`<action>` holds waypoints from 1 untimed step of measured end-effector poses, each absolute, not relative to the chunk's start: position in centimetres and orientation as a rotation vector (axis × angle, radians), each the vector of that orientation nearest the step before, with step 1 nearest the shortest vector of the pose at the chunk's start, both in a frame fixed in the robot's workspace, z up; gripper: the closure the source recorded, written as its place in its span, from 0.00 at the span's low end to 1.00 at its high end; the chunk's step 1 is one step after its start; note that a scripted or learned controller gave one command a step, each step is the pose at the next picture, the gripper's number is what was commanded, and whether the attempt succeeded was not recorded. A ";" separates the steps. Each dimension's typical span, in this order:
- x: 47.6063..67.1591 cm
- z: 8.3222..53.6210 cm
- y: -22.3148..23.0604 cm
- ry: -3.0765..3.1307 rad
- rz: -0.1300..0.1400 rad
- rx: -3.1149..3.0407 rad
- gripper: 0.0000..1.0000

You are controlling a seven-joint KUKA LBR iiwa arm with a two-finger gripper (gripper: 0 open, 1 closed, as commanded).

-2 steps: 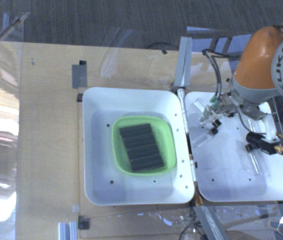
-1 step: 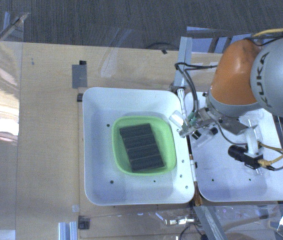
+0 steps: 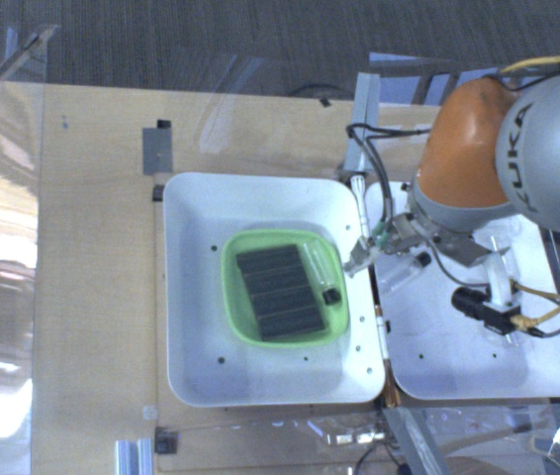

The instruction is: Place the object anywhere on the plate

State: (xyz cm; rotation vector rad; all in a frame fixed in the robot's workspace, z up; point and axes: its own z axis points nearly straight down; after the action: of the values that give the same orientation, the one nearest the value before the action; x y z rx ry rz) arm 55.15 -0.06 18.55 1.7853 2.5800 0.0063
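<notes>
A green plate [image 3: 234,305] sits in the middle of the left white bin [image 3: 193,364]. On it lies a dark grey ridged rectangular block [image 3: 278,290], flat and slightly turned. A small black piece [image 3: 331,295] rests on the plate's right side, next to the block. My gripper [image 3: 358,256] hangs at the plate's right rim, close to the wall between the two bins and just right of the block. Nothing shows in its grasp. The arm's orange band [image 3: 463,151] and grey wrist cover the space above the right bin.
The right white bin [image 3: 478,374] lies under the arm. A black part with a yellow cable [image 3: 488,310] hangs from the arm over it. The wooden bench [image 3: 82,265] stretches to the left, with a small grey bracket [image 3: 157,148] behind the left bin.
</notes>
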 end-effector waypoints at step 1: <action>58.5 18.6 -5.5 2.564 0.007 1.804 0.00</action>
State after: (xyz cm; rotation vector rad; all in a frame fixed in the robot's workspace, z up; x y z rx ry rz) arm 58.51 -5.49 18.58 1.8035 2.5638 0.0066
